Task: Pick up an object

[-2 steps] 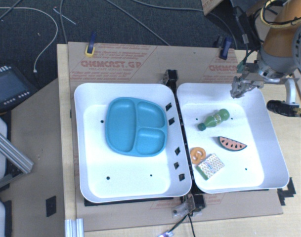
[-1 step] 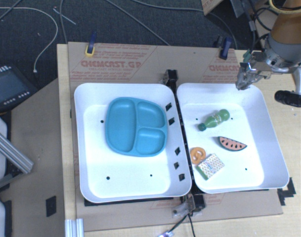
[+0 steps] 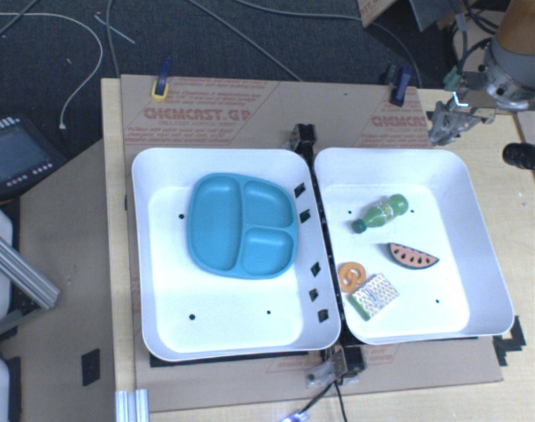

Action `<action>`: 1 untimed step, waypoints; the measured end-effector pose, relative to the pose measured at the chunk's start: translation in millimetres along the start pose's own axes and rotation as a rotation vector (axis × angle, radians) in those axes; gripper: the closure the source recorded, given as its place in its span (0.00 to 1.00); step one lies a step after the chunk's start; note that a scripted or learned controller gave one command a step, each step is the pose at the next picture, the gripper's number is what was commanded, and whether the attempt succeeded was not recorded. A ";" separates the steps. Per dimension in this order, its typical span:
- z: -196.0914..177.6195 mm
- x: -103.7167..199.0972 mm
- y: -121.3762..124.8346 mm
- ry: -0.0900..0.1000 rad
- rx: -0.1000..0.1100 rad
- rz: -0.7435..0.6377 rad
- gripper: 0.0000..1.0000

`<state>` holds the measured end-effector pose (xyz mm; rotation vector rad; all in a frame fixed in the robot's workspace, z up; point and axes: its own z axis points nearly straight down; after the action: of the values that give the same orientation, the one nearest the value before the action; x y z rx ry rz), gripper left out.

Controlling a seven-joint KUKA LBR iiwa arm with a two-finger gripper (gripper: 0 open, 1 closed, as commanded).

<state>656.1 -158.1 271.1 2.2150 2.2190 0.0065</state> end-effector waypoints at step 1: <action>15.6 48.8 -18.7 0.004 0.011 -0.002 1.00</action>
<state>637.4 -109.4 255.3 2.2194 2.2290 -0.0010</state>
